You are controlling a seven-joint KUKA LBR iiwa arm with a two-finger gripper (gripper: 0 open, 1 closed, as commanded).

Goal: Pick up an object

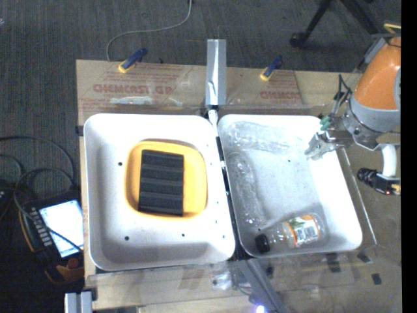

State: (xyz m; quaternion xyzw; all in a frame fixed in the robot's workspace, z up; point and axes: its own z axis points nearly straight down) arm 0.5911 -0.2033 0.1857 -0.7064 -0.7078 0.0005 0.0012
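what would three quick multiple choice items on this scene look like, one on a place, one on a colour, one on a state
1. Where does the bottle lie?
A. in the left bin
B. at the near edge of the right bin
C. on the floor

2. What colour is the tray under the black block in the left bin?
A. yellow
B. blue
C. green

3. How is the bottle posed?
A. standing upright
B. lying on its side
C. lifted by the end effector

Key:
1 B, it rests along the right bin's near wall.
2 A, the yellow tray frames the block on all sides.
3 B, its dark cap points left along the bin floor, while the end effector is over the bin's far right corner, apart from it.
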